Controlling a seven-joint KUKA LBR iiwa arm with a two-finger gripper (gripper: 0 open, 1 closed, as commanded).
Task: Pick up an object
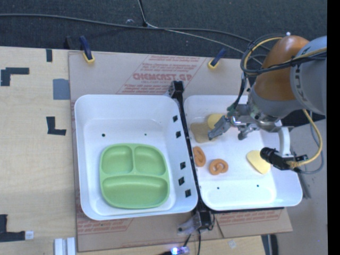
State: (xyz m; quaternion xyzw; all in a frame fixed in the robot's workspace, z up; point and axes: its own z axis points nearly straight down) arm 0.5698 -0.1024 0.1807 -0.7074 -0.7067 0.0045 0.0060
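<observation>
The right bin [249,195] holds two small orange pretzel-like pieces [199,156] [218,167], a tan flat piece [199,132], a pale yellow piece [214,120] at the back and another yellow piece [258,162] on the right. My gripper [230,130] hangs over the back of this bin, just right of the tan and pale yellow pieces. Its two fingers [218,130] are spread apart, with nothing between them.
The left bin [87,116] holds a green divided plate [134,175]. A black divider [183,137] runs between the bins. Yellow clamps [87,56] [214,62] pin the cardboard at the back. Cables loop around the arm's wrist [276,84] on the right.
</observation>
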